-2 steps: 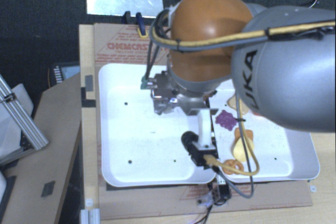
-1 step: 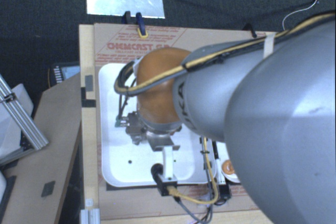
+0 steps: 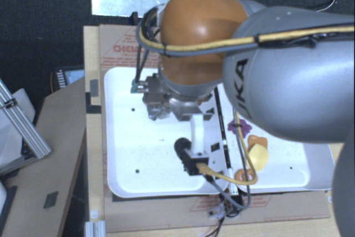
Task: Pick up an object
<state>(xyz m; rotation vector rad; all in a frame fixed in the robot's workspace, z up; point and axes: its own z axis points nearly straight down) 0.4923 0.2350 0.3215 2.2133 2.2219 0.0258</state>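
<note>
My gripper (image 3: 159,107) hangs low over the left white bin (image 3: 119,136), mostly hidden under the orange wrist band and the grey arm. In the right bin (image 3: 294,175), just past the divider, lie a small purple thing (image 3: 240,127), a yellow and orange piece (image 3: 258,154) and an orange ring-like piece (image 3: 246,176). The gripper is to the left of these objects and apart from them. I see nothing between its fingers, since the arm covers them.
The arm covers most of the right bin and the back of the left bin. A cardboard sheet (image 3: 119,47) lies under the bins. A wooden bench edge (image 3: 61,136) and metal rails (image 3: 22,125) stand to the left.
</note>
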